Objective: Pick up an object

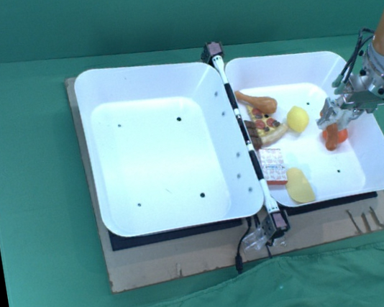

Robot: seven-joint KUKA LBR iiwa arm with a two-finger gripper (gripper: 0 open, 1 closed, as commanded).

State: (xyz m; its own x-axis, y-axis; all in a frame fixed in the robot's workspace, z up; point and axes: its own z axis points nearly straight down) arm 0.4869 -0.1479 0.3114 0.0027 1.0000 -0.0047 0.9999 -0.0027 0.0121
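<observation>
The desk (41,211) is draped in green cloth, and on it a cardboard sheet (195,261) carries two shallow white bins side by side, likely so both stay put in one fixed spot under the camera. The left bin (94,92) has bare white floor with a few dark dots. A black-and-white bar (243,133) runs along the seam between the bins.

All the objects sit in the right bin (379,180), so that is where any pick has to happen. Just right of the seam lie a sausage-like toy (258,101) at the far side, a pizza slice toy (266,128) nearer, then a red-and-white packet (273,166), and a yellow chip-shaped piece (299,185) nearest. A yellow lemon (297,119) rests near the middle, apart from the rest.

Further right an orange-red carrot-like toy (334,137) lies on the bin floor, directly under the gripper (332,118), which hangs low over it from the right. The placement suggests this toy is the chosen target. Whether the fingers are spread or pinching the toy I cannot tell
</observation>
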